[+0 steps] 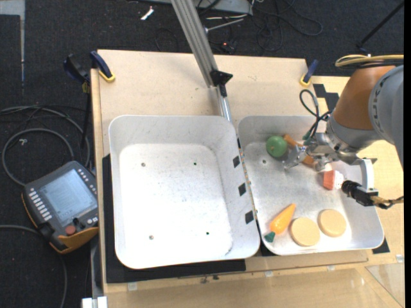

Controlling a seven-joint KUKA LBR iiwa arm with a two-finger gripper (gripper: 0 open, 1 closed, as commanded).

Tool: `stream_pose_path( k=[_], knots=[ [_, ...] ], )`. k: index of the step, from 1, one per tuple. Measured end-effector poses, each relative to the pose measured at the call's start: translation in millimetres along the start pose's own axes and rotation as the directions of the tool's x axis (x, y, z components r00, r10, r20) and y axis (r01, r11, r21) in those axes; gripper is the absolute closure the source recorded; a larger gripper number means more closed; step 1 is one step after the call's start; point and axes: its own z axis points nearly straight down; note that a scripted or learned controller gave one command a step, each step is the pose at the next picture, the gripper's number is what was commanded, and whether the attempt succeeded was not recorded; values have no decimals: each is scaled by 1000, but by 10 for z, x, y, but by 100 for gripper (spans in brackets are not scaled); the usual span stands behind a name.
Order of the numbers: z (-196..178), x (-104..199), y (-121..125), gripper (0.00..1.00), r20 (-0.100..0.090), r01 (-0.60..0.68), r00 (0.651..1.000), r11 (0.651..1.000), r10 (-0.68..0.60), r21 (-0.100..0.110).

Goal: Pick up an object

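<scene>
The camera view looks down at a slant on a pale wooden surface [167, 82] carrying two shallow white bins side by side. The left bin [128, 133] fills the centre-left of the frame. The right bin [257, 185] sits at centre-right and holds several small things. A green ball [277, 146] lies in its upper part. A carrot-shaped orange toy [282, 218] with a green tip lies near the lower edge, and just to the right of it are two round tan discs [319, 227], close together. A small red and white block [329, 179] lies toward the right side of the bin.

The grey arm [369, 111] with its orange band enters from the right of the frame and reaches into the upper part of the right bin. The pincer [297, 157] is low over the bin, just right of the green ball and close beside it. Something small and orange [309, 160] shows at its fingers, but whether they are closed on it, or how wide they stand, cannot be told.

A handheld control pendant [62, 201] lies on the dark floor at lower left.
</scene>
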Motion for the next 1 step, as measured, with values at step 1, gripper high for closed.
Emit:
stream_pose_path(
  k=[1],
  knots=[
    [-104,1,6,100,1,0,1000,1000,0,-2]
  ],
)
